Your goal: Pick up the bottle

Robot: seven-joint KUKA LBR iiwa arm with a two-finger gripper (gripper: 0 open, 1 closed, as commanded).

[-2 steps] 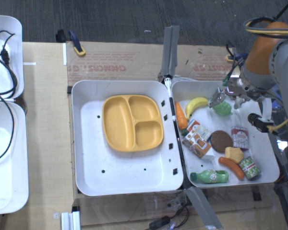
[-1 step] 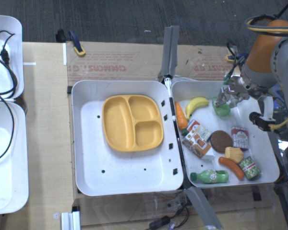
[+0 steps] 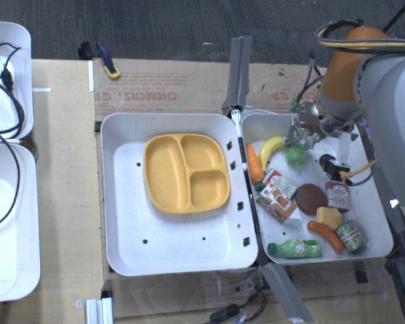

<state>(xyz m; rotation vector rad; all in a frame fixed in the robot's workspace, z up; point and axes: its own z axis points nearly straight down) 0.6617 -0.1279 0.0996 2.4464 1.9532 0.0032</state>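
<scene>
The bottle (image 3: 295, 249) is green with a pale label and lies on its side along the front edge of the right bin (image 3: 381, 211), cap pointing left. My gripper (image 3: 302, 136) hangs over the far part of that bin, just above a small green round item (image 3: 295, 155) and beside a banana (image 3: 271, 150). The bottle lies well away from the gripper, toward the near side, with several items between them.
The right bin also holds a carrot (image 3: 254, 163), an orange-and-white carton (image 3: 277, 195), a brown disc (image 3: 310, 198), a red packet (image 3: 337, 196), a sausage (image 3: 325, 235) and a green can (image 3: 352, 236) close to the bottle. A yellow divided plate (image 3: 187, 172) sits in the left bin (image 3: 125, 248).
</scene>
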